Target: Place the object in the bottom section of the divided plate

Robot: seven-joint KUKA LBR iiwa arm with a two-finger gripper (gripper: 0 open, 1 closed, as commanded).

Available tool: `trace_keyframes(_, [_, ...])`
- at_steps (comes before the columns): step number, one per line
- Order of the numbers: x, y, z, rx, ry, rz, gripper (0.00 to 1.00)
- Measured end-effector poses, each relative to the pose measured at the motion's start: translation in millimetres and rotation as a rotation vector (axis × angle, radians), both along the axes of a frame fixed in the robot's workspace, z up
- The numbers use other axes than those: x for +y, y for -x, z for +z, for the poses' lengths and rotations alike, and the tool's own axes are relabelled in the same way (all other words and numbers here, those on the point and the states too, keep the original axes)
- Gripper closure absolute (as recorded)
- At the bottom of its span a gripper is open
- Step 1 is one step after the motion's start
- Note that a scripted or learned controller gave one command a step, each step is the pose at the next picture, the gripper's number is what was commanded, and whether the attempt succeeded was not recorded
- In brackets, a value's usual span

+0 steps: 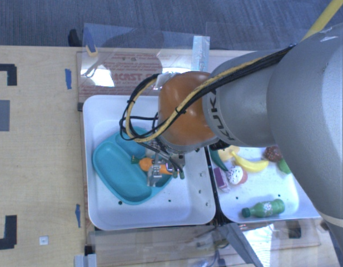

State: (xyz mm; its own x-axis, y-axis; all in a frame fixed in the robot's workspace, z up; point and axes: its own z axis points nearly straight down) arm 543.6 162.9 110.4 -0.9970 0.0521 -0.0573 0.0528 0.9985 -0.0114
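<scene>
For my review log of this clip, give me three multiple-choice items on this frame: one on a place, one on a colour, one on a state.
1. The teal divided plate lies in:
A. the left bin
B. the right bin
C. the bare bench

2. The toy bottle in the right bin is:
A. red
B. green
C. blue

3. The gripper is:
A. over the right bin
B. above the plate's right edge
C. outside both bins

Key: 1 A, the plate sits in the left bin. 2 B, its body is green. 3 B, it hangs there with an orange object beside it.
</scene>
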Motion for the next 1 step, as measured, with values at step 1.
trace_keyframes(1, [-112.2,-47.5,122.4,0.041,-0.009,0.119,0.0])
